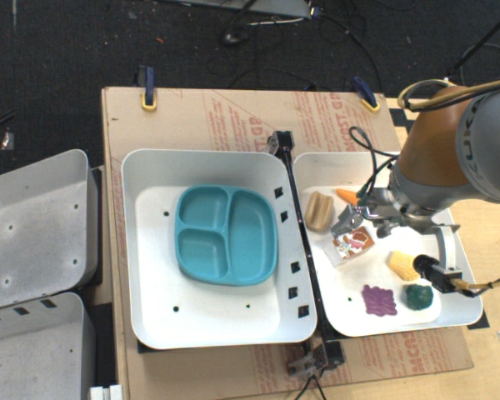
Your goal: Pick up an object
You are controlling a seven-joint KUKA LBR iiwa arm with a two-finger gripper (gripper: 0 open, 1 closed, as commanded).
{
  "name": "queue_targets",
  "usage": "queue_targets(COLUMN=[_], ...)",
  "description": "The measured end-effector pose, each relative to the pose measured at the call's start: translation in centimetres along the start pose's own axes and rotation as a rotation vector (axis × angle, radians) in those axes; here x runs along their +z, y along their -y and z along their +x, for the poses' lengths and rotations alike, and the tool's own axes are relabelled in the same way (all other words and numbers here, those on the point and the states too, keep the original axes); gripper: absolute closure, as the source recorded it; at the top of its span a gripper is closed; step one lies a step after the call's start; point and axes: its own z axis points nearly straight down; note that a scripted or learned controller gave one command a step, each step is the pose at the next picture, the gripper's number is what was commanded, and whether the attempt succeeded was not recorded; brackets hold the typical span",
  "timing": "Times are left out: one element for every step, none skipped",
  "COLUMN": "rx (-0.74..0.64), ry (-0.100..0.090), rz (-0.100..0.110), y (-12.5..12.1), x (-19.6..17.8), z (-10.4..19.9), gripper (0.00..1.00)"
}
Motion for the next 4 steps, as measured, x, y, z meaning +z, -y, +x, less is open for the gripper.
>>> queue_targets(rx=[0.003, 0.004, -0.001, 0.001], ry=[0.0, 0.0, 0.001, 0.002], rz=[0.0, -0.004, -0.009, -0.01], y=[0.0, 0.0, 0.1, 0.4], x=[5.3, 4.0, -2.1, -7.7], z=[0.0, 0.1, 0.6, -0.3], gripper=[0.0, 1.0, 1.0, 1.0])
